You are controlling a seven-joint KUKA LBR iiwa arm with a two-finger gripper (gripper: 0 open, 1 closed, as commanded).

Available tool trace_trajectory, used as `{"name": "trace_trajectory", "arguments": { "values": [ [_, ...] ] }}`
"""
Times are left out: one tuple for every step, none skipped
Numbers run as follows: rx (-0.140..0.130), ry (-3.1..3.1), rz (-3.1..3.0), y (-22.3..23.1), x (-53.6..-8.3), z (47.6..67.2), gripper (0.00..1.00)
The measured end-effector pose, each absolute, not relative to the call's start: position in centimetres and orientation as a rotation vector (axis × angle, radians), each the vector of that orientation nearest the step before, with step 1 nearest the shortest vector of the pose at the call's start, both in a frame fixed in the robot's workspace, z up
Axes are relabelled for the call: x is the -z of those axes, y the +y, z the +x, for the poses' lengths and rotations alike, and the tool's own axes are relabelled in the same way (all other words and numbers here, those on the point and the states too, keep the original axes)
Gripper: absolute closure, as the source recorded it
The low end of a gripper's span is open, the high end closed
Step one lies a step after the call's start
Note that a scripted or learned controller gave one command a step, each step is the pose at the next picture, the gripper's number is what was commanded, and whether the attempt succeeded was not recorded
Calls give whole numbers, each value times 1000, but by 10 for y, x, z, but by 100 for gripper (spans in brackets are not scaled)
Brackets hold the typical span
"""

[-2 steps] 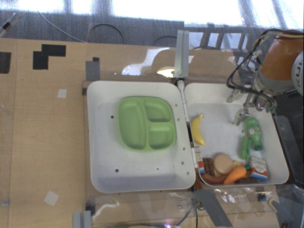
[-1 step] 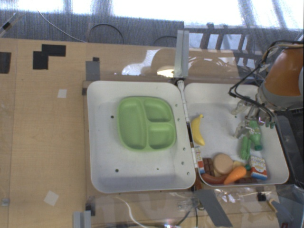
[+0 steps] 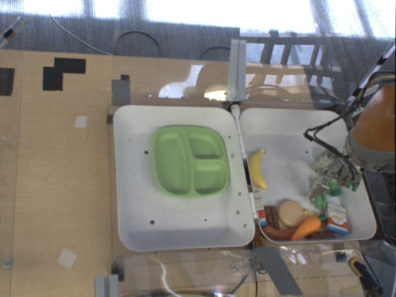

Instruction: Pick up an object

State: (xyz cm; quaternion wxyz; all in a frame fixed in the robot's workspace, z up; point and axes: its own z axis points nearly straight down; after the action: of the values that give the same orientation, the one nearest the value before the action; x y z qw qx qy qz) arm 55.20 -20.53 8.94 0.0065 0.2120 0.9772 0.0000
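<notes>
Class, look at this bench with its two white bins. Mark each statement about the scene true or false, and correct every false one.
1. The green divided plate lies in the left bin. True.
2. The banana lies on the green plate. False: it lies in the right bin, near the divider.
3. The carrot lies in the right bin. True.
4. The gripper is above the left bin. False: it is above the right bin.

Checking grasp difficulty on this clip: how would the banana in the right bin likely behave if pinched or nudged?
The banana looks like a smooth, rigid toy, so probably light and somewhat slippery. Its curve suggests it would pivot or spin rather than roll. Lying against the bin wall, it may be awkward to straddle.
</notes>
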Motion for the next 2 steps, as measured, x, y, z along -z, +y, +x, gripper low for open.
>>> {"name": "trace_trajectory", "arguments": {
  "values": [
    [4,3043,646,-205,-104,557,100],
    [-6,3062,628,-126,-174,582,100]
  ]
}}
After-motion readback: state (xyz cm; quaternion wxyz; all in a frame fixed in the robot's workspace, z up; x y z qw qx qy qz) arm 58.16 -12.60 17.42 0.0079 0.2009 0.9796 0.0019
